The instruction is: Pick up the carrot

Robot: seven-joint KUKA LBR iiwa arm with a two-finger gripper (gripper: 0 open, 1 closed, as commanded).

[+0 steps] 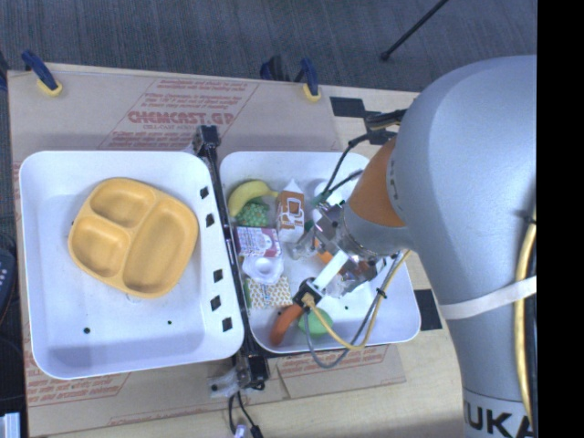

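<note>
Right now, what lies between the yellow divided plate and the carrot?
In the camera view, the left bin's bare white floor, then the black clips joining the bins, lie between the yellow divided plate and the carrot.

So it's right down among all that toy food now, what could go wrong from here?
Two things, I'd guess. The carrot lies tight against a green item near the right bin's front wall, so the gripper could catch the wrong piece or push the carrot into the corner. Also, the yellow cable loops low over the bin and might drag on the crowded food.
</note>
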